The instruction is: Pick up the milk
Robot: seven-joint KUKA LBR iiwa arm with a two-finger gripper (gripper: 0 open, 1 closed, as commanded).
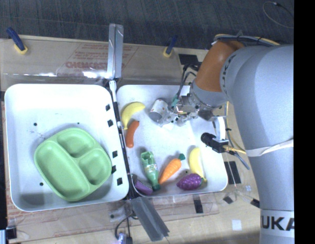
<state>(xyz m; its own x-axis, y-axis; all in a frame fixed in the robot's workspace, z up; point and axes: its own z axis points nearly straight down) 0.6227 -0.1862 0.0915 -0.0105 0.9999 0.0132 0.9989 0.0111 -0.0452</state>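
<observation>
The milk (pixel 158 109), a small grey-white carton, lies tipped in the right bin (pixel 210 184) at about 12 o'clock, the banana (pixel 131 111) at its 9 o'clock. The tool (pixel 173 114) sits just at the carton's 3 o'clock, touching or nearly so; how far it is open cannot be told. For a sound grasp it should likely centre over the carton, straddle its narrow sides, then close before lifting.

Two white bins sit on the bench: left bin (pixel 15 136) and right bin (pixel 147 93). One green divided plate (pixel 73 161). Two bananas (pixel 131 112) (pixel 196 161), two carrots (pixel 131 133) (pixel 170 170), one green bottle (pixel 150 170), one grape bunch (pixel 190 182), one eggplant (pixel 142 187).
</observation>
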